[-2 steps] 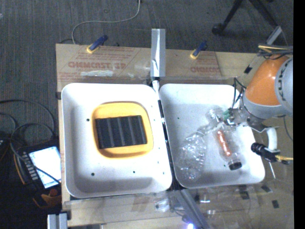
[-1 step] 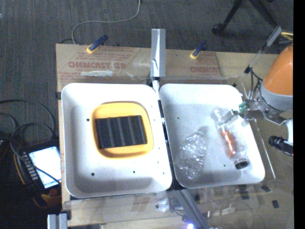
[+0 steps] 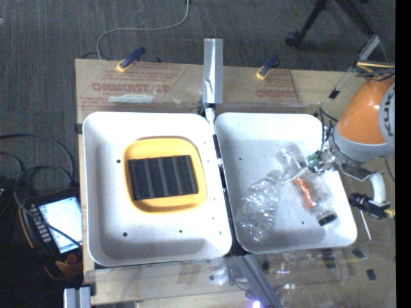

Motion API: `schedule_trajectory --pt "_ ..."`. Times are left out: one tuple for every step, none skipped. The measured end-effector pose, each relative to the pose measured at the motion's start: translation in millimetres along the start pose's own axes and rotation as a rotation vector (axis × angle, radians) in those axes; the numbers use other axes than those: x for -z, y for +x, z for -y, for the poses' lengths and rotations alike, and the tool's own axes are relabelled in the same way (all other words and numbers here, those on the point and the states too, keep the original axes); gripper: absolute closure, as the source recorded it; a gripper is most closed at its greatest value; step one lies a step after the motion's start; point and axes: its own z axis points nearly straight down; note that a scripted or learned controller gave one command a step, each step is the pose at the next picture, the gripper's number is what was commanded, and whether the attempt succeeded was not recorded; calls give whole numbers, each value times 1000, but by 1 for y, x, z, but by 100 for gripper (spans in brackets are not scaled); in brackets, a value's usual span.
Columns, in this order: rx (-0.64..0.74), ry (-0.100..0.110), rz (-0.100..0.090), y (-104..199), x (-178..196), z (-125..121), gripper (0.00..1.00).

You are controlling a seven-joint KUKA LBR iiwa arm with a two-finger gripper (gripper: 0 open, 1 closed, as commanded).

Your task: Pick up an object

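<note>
Your claw (image 3: 316, 162) sits at the right edge of the right bin (image 3: 257, 136), low over its upper right part, under the grey wrist and the orange band of the arm (image 3: 363, 117). You cannot tell from this view how the claw stands, wide or narrow, because the part is small and dark and partly mixed with the clear plastic next to it. Nothing is seen clearly between its tips.

Just beside the claw, to its left, lies a clear crumpled plastic piece (image 3: 288, 159). Below the claw, near it, you see a small bottle with orange content (image 3: 304, 192), lying tilted on the bin floor. A small dark cap or block (image 3: 327, 219) rests near the lower end of this bottle, close to the right lower corner of the bin. More to the left, in the lower middle of the same bin, there is a bigger clump of clear crinkled plastic (image 3: 258, 207).

The left bin (image 3: 103, 140) touches the right one along the middle line. It carries a yellow tray with dark ribbed insert (image 3: 164, 174), lying flat near its centre.

Both bins stand on the surface (image 3: 128, 85), a brown board with red print, held by two clamps with blue and yellow handles (image 3: 131, 58) at the far edge. A metal post (image 3: 212, 69) stands between the bins at the back. On the floor at the left lies a handheld screen device (image 3: 54, 218) with cables.
</note>
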Motion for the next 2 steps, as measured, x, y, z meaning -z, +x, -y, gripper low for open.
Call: schedule_trajectory --pt "0 -2 0 0 10 -1 100" --pt "-137 8 3 63 86 -31 100"
